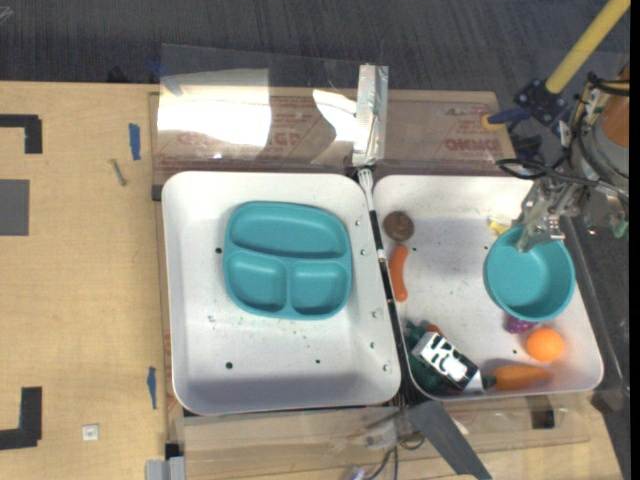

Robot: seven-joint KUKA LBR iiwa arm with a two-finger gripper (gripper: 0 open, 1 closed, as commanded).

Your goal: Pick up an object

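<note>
Camera view: the gripper point(541, 220) is seen pinching the bowl point(530, 276) rim near the right bin point(450, 223) far edge, where slipping is risked.

Tabletop point(70, 298): light wood, black tape marks at left. Bears two shallow white bins side by side, left bin point(190, 368) and right bin point(450, 213), edges touching.

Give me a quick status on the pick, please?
Gripper at the teal bowl's far rim, right bin. Grasp unconfirmed. Orange ball and carrots crowd close by.
</note>
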